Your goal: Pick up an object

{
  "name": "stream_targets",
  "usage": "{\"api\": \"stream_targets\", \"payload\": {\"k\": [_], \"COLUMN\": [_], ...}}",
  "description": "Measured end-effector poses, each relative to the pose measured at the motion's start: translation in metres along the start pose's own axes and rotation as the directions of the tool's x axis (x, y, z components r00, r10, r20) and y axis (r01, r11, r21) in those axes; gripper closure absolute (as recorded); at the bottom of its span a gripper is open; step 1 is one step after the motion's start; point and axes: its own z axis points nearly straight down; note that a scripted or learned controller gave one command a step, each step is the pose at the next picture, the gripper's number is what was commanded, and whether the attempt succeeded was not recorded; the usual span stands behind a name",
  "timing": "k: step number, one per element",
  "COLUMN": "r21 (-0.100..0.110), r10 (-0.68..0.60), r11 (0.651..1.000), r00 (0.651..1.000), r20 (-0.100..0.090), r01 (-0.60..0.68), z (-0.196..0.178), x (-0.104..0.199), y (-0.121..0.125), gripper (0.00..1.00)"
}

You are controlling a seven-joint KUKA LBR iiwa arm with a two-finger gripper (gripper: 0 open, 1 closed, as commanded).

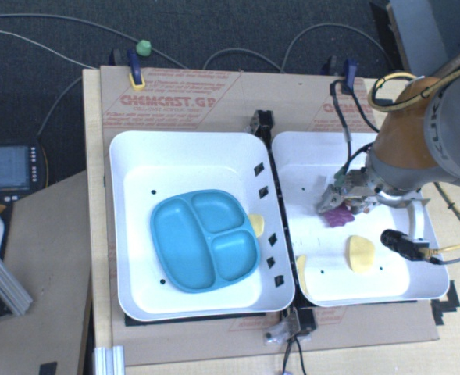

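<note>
My gripper is low in the right bin, near its middle, at the end of the grey arm with the orange band. A small purple object lies right under and just in front of the gripper, partly covered by it. Whether it touches the gripper is unclear. A pale yellow object rests on the bin floor a little nearer the front, apart from the gripper.
The left bin holds a blue divided plate with a small yellow piece at its right edge. Another yellow bit sits at the right bin's front left wall. Black clips line the divider. Cables trail behind the bench.
</note>
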Motion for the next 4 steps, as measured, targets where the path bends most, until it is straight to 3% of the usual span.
{"api": "stream_targets", "payload": {"k": [3,4], "r21": [-0.008,0.003], "r10": [-0.003,-0.005], "r11": [1.0,1.0], "r00": [1.0,1.0], "r20": [0.003,0.0], "r01": [0.003,0.005], "z": [-0.171,-0.155], "x": [-0.006,0.045], "y": [0.023,0.011], "gripper": [1.0,1.0]}}
